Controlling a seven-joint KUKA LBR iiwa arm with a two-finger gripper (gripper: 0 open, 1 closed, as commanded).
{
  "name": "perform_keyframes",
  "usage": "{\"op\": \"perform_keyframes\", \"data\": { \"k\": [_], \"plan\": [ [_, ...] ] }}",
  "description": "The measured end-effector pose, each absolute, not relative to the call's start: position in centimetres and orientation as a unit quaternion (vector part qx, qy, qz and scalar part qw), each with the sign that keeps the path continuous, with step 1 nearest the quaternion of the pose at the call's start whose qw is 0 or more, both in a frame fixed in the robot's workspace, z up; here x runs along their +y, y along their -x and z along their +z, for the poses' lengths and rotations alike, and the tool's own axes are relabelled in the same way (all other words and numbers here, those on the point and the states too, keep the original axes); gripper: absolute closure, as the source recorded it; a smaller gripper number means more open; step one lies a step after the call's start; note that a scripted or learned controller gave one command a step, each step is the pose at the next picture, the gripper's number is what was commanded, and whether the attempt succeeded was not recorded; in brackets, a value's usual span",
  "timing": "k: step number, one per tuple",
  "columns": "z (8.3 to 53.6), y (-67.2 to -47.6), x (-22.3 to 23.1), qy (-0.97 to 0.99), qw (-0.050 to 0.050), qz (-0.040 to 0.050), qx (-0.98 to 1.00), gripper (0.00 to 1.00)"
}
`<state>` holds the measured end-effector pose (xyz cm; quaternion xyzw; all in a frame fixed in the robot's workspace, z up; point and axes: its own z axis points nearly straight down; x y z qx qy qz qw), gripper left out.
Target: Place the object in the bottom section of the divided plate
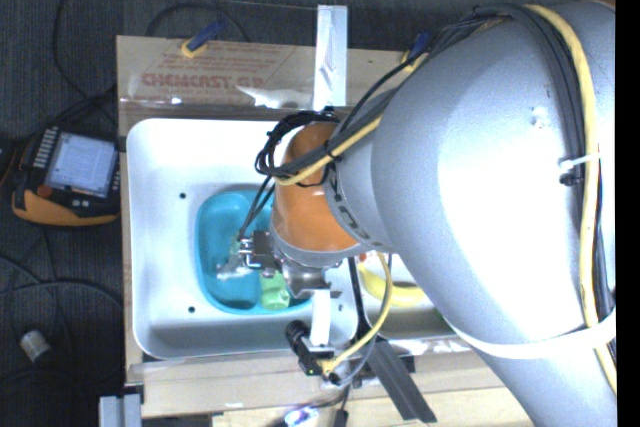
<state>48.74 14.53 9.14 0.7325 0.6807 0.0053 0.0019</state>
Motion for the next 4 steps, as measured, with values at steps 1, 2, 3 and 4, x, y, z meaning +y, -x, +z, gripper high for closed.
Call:
{"op": "perform_keyframes", "data": {
  "k": [1, 2, 3, 4],
  "plan": [
    [10.1, -48.8, 14.6, -0.733, 0.0, 0.0057, 0.68, 1.0],
    [15.1, -48.4, 10.8, -0.788, -0.001, -0.0034, 0.615, 1.0],
    [15.1, -48.4, 10.9, -0.788, -0.001, -0.0033, 0.615, 0.0],
    [9.1, -50.9, 14.1, -0.712, 0.002, 0.0012, 0.702, 0.0]
  ]
}}
